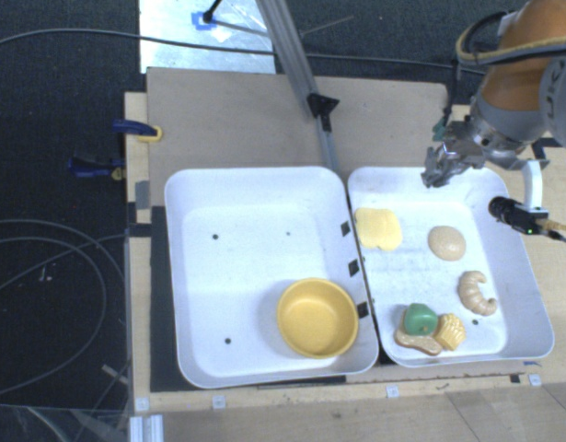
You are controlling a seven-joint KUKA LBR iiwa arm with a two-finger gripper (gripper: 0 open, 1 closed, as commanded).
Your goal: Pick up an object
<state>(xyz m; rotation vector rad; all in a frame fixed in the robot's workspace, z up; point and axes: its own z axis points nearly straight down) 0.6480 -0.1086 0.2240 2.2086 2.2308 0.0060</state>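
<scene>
Hovering fingers (436,175) over right bin (517,334) rim, nothing held

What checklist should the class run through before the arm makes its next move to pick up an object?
1. Pincer above the right bin: ok, at its far edge.
2. Object already gripped: not ok.
3. Targets in view: ok, yellow slab, beige round piece, croissant.
4. Lone target: ok, beige round piece stands apart.
5. Clustered pieces: not ok, green piece touches its neighbours.
6. Yellow bowl: ok, in left bin.
</scene>
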